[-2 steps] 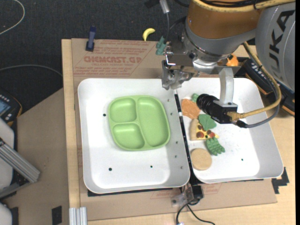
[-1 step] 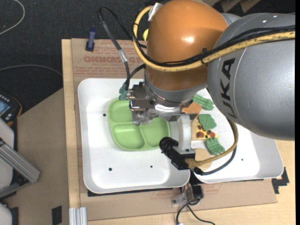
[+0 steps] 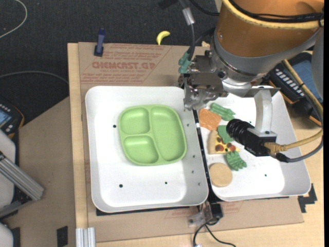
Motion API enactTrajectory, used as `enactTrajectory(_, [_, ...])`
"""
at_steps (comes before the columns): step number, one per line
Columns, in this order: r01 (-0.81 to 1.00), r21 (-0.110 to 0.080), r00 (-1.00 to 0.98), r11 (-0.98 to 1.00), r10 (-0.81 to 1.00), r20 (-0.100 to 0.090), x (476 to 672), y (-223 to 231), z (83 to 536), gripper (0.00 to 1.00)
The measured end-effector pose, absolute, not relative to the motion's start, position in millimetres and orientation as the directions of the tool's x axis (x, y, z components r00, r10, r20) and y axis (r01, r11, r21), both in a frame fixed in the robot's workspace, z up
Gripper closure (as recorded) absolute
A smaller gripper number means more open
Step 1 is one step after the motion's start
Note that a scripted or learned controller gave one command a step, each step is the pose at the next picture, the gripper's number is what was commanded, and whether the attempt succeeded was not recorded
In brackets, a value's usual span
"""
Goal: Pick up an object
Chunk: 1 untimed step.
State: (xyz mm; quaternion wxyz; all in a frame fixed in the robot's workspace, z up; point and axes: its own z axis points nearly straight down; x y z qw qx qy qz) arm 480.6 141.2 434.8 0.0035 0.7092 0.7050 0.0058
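Toys cluster (image 3: 223,143) along the right bin's (image 3: 288,187) left edge — cookie, pizza slice, green pieces. Pincer (image 3: 193,101) hangs over the divider at the far corner; grip state unclear — it could strike the rim.

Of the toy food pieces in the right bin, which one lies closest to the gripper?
The orange piece, just below the gripper at the bin's upper left. The round tan cookie and green pieces lie farther down or right.
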Motion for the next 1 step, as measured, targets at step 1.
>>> enactTrajectory(1, [1.000, 0.004, -0.001, 0.001, 1.000, 0.001, 480.0, 145.3, 439.1, 1.00])
